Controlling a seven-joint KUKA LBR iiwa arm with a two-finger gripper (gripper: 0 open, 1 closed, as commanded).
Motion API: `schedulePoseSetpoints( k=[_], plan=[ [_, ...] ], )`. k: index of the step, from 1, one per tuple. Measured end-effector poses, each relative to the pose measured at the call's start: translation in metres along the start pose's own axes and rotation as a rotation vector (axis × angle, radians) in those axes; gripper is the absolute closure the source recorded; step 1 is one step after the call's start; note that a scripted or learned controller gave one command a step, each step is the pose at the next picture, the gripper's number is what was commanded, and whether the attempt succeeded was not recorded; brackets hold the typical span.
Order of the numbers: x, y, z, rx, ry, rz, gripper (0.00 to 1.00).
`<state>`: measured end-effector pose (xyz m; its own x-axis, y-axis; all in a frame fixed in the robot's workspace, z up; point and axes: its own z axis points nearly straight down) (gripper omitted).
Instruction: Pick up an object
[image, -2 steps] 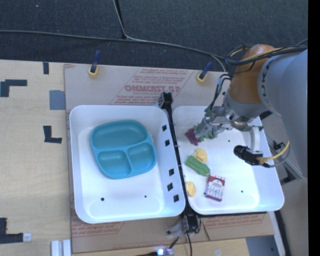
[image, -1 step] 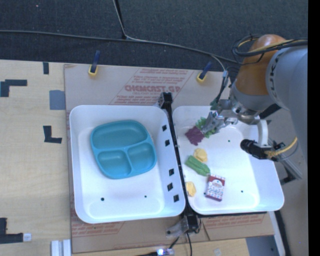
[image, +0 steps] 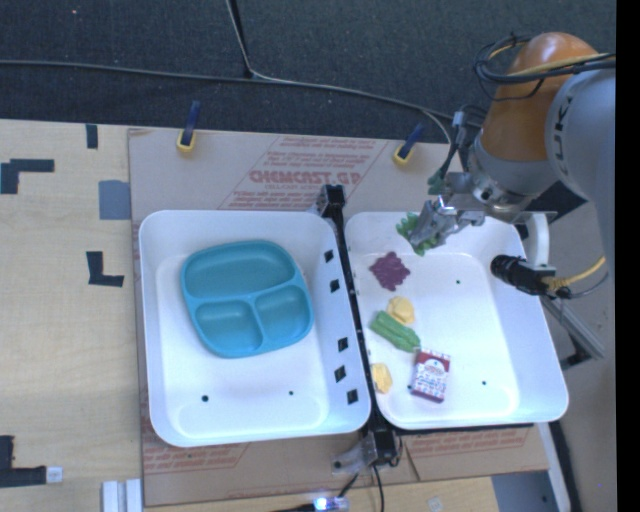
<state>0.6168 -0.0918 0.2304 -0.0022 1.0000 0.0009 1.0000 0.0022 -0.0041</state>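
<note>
My gripper (image: 430, 228) hangs over the back left corner of the right bin (image: 500, 330). A small green leafy object (image: 413, 227) sits between its fingertips, and the fingers are closed on it. Below it on the bin floor lie a purple piece (image: 389, 269), a yellow piece (image: 401, 309), a long green piece (image: 395, 331), a smaller yellow piece (image: 381, 377) and a red and white box (image: 431, 376).
The left bin (image: 170, 380) holds a blue divided plate (image: 247, 297). A black divider (image: 345, 310) runs between the two bins. Yellow clamps (image: 186, 140) (image: 405, 152) stand at the bench's back. A black fitting (image: 520, 272) sticks in over the right bin's rim.
</note>
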Motion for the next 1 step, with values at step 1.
schedulePoseSetpoints(
  k=[1],
  plan=[
    [0.0592, 0.0056, -0.0001, 0.0, -0.001, -0.001, 1.0]
  ],
)
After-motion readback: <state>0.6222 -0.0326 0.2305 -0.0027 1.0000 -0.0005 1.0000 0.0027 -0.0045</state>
